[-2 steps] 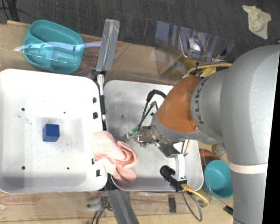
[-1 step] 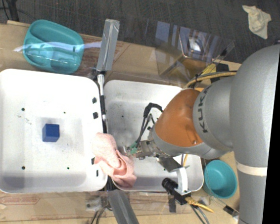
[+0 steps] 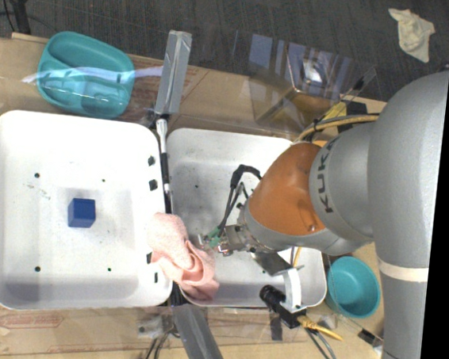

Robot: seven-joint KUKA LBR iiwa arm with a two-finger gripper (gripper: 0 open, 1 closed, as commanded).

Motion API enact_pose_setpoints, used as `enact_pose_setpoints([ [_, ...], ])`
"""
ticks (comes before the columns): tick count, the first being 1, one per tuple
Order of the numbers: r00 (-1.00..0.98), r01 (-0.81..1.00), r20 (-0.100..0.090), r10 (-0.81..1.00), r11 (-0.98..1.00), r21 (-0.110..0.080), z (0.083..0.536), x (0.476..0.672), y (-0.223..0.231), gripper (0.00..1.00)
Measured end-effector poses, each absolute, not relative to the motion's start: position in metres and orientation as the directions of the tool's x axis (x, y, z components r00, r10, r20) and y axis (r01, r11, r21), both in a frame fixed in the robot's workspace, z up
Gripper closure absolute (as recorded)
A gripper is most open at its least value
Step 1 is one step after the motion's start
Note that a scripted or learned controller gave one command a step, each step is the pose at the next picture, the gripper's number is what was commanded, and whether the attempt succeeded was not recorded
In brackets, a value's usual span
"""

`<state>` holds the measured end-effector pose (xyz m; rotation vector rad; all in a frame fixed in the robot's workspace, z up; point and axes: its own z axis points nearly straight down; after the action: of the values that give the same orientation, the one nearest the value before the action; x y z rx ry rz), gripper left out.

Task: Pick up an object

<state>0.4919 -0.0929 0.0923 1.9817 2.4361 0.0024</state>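
Observation:
A pink cloth (image 3: 182, 258) lies crumpled over the front left corner of the right bin (image 3: 203, 156), draped onto the divider between the bins. A small blue cube (image 3: 82, 212) sits in the left bin (image 3: 29, 138). My gripper (image 3: 219, 243) hangs low in the right bin, just right of the cloth's upper edge, below the orange band (image 3: 286, 197) of the arm. The wrist hides most of it.
A teal scoop-shaped container (image 3: 86, 72) lies on the bench behind the left bin. A teal bowl (image 3: 354, 286) stands right of the right bin. Clear plastic sheeting (image 3: 306, 84) sits behind the right bin. The grey arm (image 3: 392, 176) covers the right side.

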Motion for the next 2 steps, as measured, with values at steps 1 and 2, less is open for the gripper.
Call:
enact_pose_setpoints([
  [1, -0.204, 0.979, 0.000, 0.979, 0.204, 0.002, 0.0923, 0.4919, -0.0929, 0.00],
  [2, -0.204, 0.979, 0.000, 0.979, 0.204, 0.002, 0.0923, 0.4919, -0.0929, 0.00],
])
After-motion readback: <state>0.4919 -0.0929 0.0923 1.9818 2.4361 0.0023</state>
